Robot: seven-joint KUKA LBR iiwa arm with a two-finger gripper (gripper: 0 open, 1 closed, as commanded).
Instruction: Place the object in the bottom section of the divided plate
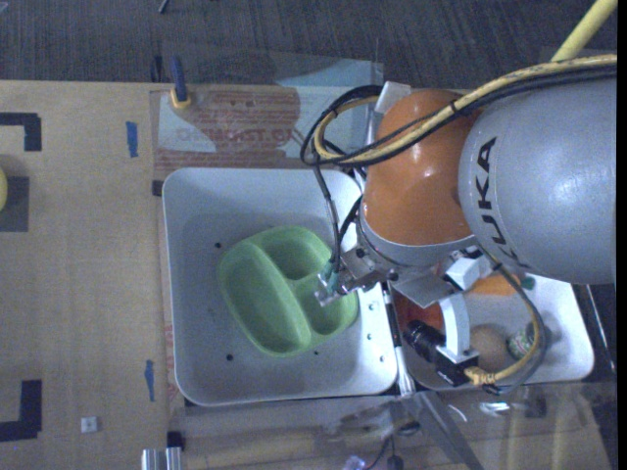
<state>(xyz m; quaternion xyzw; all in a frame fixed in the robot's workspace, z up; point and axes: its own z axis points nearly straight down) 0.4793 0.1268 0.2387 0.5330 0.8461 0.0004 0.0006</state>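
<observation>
Your gripper (330,285) is hanging over the right edge of the green plate (279,292), its small metal tip showing just above the plate's rim; from this angle you cannot tell how it is set or whether it is carrying anything. The plate is lying in the left bin (196,262), near its middle, with a raised ridge splitting it into sections. The arm (509,164) is reaching in from the right, its orange band and grey body covering much of the bins' upper right. Black cables (328,145) are looping from the wrist across the left bin's top edge, and a yellow cable is running along the arm. In the right bin (573,351), partly hidden under the arm, you are seeing a tan, egg-like object (487,343) and a smaller thing beside it that is too obscured to name.
</observation>
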